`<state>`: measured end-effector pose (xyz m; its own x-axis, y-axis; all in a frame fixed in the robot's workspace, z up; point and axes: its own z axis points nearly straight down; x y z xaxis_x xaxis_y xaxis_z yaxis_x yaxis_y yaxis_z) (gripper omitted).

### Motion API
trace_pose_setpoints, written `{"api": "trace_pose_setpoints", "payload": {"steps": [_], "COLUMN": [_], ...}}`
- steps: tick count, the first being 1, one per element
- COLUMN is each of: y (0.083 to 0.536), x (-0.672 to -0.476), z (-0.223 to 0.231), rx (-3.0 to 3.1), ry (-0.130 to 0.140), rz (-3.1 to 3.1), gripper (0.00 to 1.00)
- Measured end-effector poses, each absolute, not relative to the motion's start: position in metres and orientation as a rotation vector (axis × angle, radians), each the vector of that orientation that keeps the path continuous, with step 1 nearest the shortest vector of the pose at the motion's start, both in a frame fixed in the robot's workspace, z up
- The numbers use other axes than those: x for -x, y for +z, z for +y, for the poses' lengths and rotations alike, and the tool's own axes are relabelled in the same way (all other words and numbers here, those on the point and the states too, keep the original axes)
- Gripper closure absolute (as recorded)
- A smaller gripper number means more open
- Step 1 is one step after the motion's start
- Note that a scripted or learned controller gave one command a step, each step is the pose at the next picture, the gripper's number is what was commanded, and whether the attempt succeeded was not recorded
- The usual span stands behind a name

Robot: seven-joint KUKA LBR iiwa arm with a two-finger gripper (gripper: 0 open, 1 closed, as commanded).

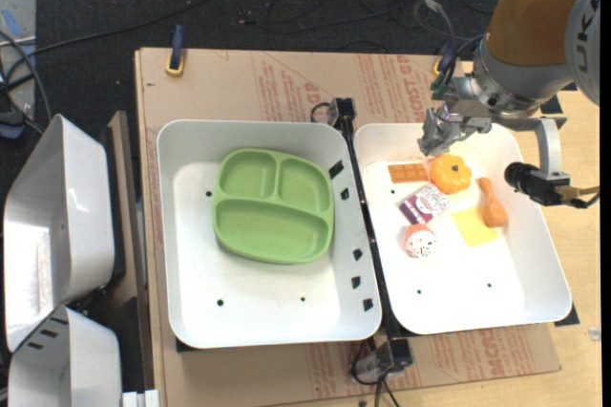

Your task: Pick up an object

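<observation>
In the right bin (535,300), a yellow square (474,227) and an orange pumpkin toy (451,174) lie toward 12 o'clock. The gripper (437,139) hangs at the pumpkin's 11 o'clock — grip state unreadable — the arm (544,4) cut off at 1 o'clock.

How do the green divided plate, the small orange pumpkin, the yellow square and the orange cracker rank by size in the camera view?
1. green divided plate, by far the largest
2. small orange pumpkin and yellow square, which look about alike
3. orange cracker, slightly smaller
</observation>
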<state>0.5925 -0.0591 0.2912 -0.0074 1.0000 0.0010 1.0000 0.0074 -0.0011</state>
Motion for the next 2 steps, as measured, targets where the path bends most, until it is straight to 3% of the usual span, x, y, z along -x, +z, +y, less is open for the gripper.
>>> {"api": "trace_pose_setpoints", "payload": {"steps": [2], "y": [0.254], "x": [-0.562], "z": [0.027], "rx": [2.211], "ry": [0.004], "rz": [-2.227], "gripper": [1.00]}}
